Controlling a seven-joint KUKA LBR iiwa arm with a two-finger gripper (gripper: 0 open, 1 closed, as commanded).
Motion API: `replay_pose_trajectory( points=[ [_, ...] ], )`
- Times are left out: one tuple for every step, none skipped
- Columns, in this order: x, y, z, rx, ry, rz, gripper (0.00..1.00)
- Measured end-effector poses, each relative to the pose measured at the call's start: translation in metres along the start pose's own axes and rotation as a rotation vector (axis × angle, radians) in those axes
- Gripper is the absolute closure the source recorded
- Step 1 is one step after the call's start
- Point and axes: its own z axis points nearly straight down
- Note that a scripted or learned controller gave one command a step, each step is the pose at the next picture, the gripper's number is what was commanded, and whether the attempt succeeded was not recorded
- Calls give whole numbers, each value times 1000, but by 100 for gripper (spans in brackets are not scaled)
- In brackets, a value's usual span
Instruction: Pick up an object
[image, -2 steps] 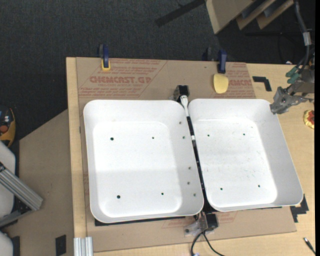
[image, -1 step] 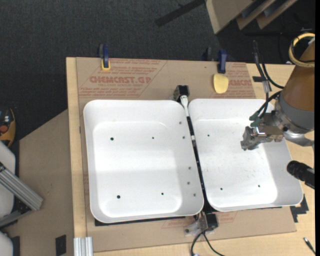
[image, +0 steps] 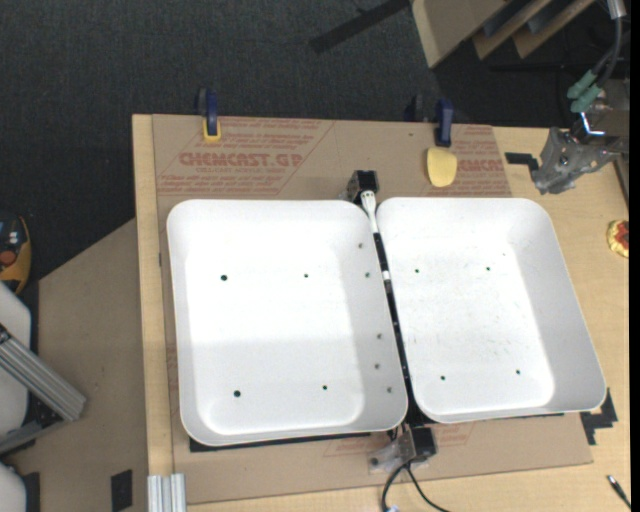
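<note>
My claw is off the right bin's far-right corner, nr table far edge; released/clenched: can't tell. Yellow lump on table just past that bin's far-left corner.

Right of the right bin, a small orange and red thing is cut off by the picture's edge, so its kind is not clear. Above that bin's far right corner, a grey metal part with cables is too blurred to identify. Under the bin's near edge, a dark sheet is mostly hidden.
</note>
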Motion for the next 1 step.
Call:
replay_pose_trajectory(
  points=[
    [45, 106, 136, 32, 2, -2, 100]
  ],
)
